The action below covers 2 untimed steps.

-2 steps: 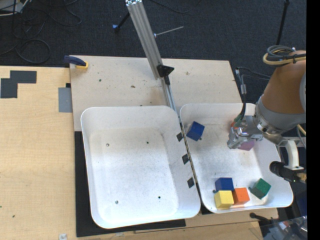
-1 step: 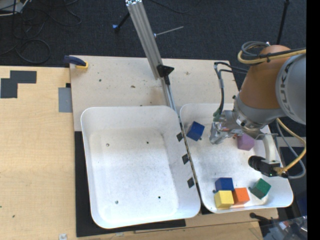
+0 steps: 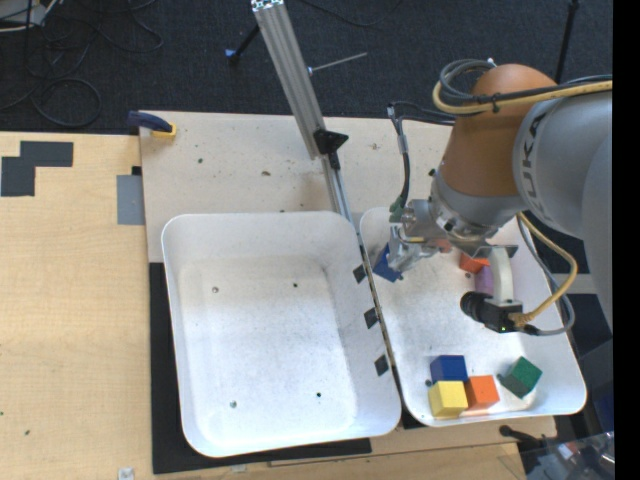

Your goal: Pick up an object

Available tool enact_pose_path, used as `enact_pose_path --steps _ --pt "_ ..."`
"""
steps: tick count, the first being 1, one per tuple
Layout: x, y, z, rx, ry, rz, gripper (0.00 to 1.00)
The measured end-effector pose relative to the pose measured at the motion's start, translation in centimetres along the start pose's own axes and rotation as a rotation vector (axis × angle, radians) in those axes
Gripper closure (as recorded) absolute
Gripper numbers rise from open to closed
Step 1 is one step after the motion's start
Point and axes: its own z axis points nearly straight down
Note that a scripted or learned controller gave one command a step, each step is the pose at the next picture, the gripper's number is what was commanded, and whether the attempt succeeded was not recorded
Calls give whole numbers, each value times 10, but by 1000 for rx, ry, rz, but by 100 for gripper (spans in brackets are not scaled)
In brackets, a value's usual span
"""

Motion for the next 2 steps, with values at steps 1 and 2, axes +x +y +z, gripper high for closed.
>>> enact_pose_path --steps 1,2 --pt "48 19 -12 0 0 1 100" --pt "98 41 1 2 -1 2 100"
